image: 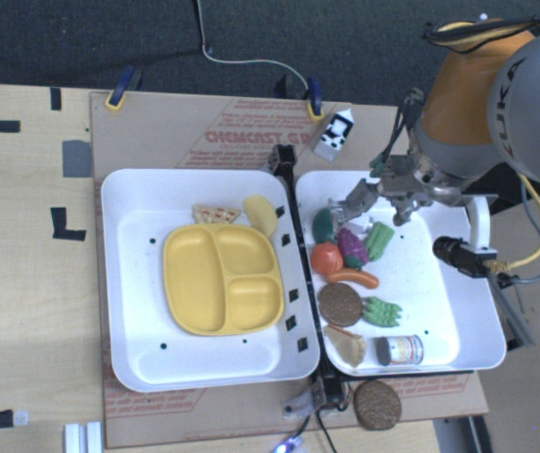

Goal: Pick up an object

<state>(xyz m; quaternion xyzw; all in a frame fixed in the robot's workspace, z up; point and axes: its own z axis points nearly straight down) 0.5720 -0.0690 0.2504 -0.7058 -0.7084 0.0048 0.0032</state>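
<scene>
Cardboard-topped bench, two white bins | gripper over right bin, fingers spread apart, holding nothing | purple toy and green piece just below it | yellow divided plate well off to its left in left bin

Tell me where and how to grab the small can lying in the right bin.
Grip the can across the middle of its labelled body, coming straight down from above. It lies on its side, long axis left to right, so the fingers would likely close best on its curved near and far sides. The bread slice sits close at its left end and the bin's front wall is just beyond, so keep the approach vertical.
</scene>
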